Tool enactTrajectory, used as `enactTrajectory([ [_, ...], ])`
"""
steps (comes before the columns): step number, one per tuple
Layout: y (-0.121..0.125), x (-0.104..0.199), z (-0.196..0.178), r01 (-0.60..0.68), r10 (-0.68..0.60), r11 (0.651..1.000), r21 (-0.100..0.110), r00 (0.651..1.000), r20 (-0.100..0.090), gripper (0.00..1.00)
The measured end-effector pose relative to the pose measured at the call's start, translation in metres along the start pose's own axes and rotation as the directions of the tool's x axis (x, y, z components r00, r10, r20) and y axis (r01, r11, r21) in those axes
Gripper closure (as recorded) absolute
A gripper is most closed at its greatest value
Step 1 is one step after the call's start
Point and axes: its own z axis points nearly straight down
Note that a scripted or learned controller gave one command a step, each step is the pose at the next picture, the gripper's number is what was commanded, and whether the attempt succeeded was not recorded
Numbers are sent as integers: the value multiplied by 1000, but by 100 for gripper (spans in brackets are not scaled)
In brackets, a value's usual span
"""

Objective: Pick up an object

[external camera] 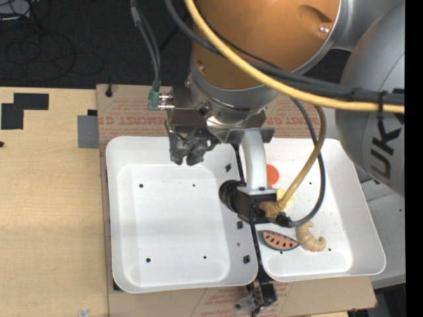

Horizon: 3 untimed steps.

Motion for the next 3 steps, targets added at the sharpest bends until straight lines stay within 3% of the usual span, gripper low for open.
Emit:
enactTrajectory([
  [1, 19, -1, 71, -4, 4, 1000, -1, 1000, 0, 100],
  [2, -1, -18, 316, -4, 4, 1000, 11, 1000, 5, 100],
  [3, 2, -39, 227, -6, 6, 1000, -8, 1000, -4, 100],
])
